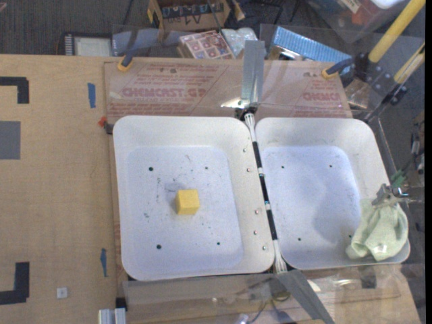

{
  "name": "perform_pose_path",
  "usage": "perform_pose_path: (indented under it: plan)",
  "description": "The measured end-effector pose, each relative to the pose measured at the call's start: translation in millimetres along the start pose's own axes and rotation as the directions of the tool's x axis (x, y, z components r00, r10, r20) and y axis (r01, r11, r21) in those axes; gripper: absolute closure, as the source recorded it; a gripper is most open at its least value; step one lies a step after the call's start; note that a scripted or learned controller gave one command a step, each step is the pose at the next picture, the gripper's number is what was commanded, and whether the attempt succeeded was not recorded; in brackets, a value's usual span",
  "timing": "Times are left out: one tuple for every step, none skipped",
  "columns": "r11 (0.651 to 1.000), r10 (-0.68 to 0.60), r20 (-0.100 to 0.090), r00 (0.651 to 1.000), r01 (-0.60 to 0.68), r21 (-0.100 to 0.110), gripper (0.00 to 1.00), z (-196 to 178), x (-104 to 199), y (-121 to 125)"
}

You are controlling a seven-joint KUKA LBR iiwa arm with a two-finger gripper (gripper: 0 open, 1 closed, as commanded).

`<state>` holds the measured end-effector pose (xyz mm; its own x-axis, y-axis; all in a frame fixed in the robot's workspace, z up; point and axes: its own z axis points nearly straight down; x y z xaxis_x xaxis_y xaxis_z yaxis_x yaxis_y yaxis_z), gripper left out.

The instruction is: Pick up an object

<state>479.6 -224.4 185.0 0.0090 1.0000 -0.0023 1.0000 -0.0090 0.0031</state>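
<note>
A small yellow cube (pixel 188 202) lies a little left of the middle of the left bin (pixel 135 140). A crumpled pale green cloth (pixel 379 231) sits in the near right corner of the right bin (pixel 304 137), draped partly over its rim. What I take for the tip of my gripper (pixel 391 193) shows as a small metallic part at the frame's right edge. It sits right at the cloth's upper end, and little of it is in view.
A metal divider strip (pixel 254 79) stands behind the seam between the bins. Cardboard sheets, clamps and clutter lie beyond the bins' far edge. The wooden bench top (pixel 54 181) stretches to the left.
</note>
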Motion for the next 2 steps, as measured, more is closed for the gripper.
perform_pose_path:
  plan:
    - [0.969, -0.245, -0.002, 0.969, 0.245, 0.001, 1.0, -2.9, 8.8, 0.2]
    - [0.872, -0.489, 0.002, 0.872, 0.489, -0.002, 1.0, -97.9, 0.1, 0.9]
